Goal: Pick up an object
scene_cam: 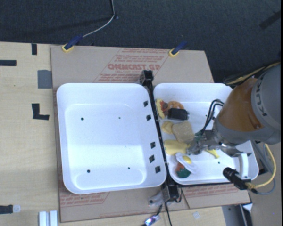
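Risk: your tool (197, 147) may nudge or double-grab, pieces crowd together | target: yellow piece (175, 147) by right bin's (198, 94) left wall, tool just beside | tool state: cannot tell

Grey arm (272, 105) reaches in from right of the gripper (196, 147), orange band (239, 111) bulging just up and right of it, the gripper angled down and leftward
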### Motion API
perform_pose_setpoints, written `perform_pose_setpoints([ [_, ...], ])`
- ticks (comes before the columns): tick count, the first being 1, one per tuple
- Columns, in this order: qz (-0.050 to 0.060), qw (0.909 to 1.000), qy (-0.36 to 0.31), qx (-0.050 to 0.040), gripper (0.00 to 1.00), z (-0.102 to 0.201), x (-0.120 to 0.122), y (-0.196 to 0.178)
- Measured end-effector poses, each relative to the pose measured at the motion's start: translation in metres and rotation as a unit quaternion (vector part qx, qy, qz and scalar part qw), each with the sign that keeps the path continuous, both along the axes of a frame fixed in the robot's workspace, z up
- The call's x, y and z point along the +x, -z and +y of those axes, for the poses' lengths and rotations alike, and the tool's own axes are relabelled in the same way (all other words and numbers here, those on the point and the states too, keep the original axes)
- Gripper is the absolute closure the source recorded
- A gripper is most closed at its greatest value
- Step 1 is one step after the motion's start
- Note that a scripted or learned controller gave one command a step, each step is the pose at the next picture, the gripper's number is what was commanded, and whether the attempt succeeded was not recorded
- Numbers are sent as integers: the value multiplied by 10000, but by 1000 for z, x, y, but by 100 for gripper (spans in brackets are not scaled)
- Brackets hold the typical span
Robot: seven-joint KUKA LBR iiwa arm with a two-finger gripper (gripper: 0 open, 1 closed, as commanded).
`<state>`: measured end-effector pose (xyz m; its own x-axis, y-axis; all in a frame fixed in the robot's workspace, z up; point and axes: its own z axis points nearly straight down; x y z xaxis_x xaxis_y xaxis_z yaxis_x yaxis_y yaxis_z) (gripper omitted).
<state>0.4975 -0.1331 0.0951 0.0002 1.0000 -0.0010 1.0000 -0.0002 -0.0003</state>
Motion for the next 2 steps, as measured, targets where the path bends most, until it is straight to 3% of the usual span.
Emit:
perform_pose_setpoints([
  [1,-5,10000,-21,5,100,15,63,11],
  [2,6,10000,3,8,100,37,-16,10],
])
